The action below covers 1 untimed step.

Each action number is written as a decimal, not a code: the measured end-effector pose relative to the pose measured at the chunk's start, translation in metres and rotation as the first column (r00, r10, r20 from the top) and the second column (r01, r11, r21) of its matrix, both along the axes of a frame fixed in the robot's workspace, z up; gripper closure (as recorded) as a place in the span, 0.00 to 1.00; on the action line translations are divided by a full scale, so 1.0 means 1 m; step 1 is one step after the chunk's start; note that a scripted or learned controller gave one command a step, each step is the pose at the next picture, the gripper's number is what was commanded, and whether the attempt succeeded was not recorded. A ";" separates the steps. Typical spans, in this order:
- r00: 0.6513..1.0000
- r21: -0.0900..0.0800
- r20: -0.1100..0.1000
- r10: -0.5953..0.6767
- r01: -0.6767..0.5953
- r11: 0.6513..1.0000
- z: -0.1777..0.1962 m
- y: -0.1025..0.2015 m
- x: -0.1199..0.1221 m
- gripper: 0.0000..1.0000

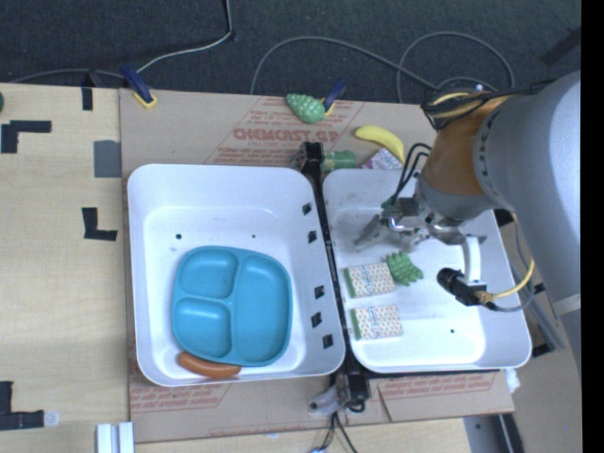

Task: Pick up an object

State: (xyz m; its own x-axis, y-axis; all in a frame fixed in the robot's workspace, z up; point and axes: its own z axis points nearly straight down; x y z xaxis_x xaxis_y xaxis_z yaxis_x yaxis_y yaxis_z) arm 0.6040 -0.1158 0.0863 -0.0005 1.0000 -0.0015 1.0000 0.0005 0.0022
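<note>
Two shallow white bins side by side on a cardboard sheet [189, 130] printed with red lettering. Reaching in from the right, the grey arm [538, 168], bent over the right bin [444, 340]. Gripper [389, 226] low over the upper middle of that bin, above bare white floor; open or closed, impossible to tell from this slant, and nothing seen held in it.

Just below and to the right of the gripper, a small green leafy toy [406, 268] lying on the bin floor, close but apart from it. Touching or nearly touching the toy's left side, a green-checked pad [370, 278] lying flat. Below that, slightly apart, a red-checked pad [379, 322], also flat. Right of the toy, a black plug [455, 284] on the arm with a yellow lead, hanging over the bin and crowding that side.

Left bin [142, 253] holding a blue divided plate [231, 305], with an orange sausage [208, 366] against the plate's lower edge near the bin's front wall.

Outside the bins, beyond the right bin's far rim, a banana [380, 141]. Farther left on the cardboard, a green knobbly toy [305, 108] next to a blue clip [334, 92]; a second clip [140, 87] at the cardboard's far left corner. Thin cables [226, 17] looping over the dark floor behind. Black tape marks [94, 223] on the wooden bench at the left.
</note>
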 end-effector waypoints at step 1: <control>1.000 -0.001 0.004 0.000 0.000 1.000 0.000 0.001 -0.038 0.00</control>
